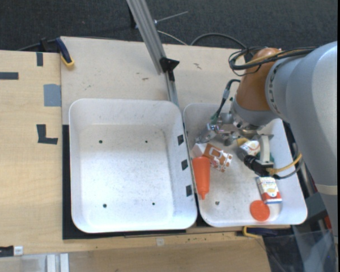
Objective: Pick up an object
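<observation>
My gripper (220,134) reaches down into the right bin (292,208), near its back left part. Right under it lies a red and white packet (218,156), with an orange carrot-shaped toy (202,176) beside it by the bin's left wall. A small round yellow and white item (250,147) sits just right of the gripper. Toward the front right lie a white tube with a red label (268,188) and a red disc (260,210). The wrist hides whatever is directly below it.
The left bin (124,163) stands beside the right one, sharing a raised middle wall (184,157). A slanted metal pole (150,33) rises behind the bins. Cables (272,171) loop from the wrist over the right bin. The grey arm (311,106) covers the right bin's far right side.
</observation>
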You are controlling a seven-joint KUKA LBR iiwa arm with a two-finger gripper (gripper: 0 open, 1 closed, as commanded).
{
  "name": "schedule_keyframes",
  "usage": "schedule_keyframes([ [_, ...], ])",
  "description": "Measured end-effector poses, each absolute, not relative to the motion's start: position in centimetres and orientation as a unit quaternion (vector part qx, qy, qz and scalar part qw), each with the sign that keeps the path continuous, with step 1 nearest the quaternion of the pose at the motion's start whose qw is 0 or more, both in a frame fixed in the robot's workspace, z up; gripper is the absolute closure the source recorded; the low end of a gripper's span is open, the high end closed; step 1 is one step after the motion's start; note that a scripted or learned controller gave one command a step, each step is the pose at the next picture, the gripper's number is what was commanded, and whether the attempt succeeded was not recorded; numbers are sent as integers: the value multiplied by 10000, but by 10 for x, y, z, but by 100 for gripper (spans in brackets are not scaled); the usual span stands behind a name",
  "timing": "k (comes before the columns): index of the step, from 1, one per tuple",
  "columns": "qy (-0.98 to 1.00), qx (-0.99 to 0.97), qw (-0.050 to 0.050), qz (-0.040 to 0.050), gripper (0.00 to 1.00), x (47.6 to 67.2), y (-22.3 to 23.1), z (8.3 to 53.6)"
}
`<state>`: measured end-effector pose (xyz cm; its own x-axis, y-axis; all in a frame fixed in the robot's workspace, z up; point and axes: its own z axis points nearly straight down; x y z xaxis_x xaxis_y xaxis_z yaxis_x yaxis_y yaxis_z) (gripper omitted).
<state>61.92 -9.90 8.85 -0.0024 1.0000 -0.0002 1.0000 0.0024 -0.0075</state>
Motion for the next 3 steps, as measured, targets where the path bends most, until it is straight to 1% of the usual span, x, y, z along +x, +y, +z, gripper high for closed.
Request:
schedule_keyframes([
  [1,-7077,-7065,8,11,0,619,-98,88],
  [2,-7081,-7061,12,10,100,619,-98,98],
  [3,-7076,-7066,-21,-15,100,623,-100,161],
])
